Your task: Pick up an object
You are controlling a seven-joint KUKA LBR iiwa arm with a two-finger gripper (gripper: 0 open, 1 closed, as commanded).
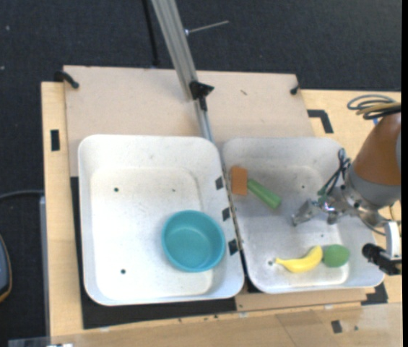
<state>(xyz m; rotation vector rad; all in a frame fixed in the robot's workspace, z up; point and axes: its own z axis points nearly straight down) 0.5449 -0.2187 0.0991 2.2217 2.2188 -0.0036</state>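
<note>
The arm reaches in over the right bin (261, 154), its orange band above the grey wrist at that bin's right rim. The hand (305, 214) hangs over the bin's middle, its metal fingers (299, 217) pointing toward the bin's left side; they look only narrowly parted and nothing sits between them, though the view is too small to be sure of the gap.

Several things lie in the right bin. A green cylinder with an orange block end (254, 187) rests near its left wall, well apart from the hand. A yellow banana (301, 261) lies near the bin's front rim, and a green rounded object (336, 255) touches the banana's right end.

The left bin (117, 157) sits just beside the right bin on the worktop (139, 96) and holds a blue bowl (193, 241) in the corner nearest the right bin's front.
</note>
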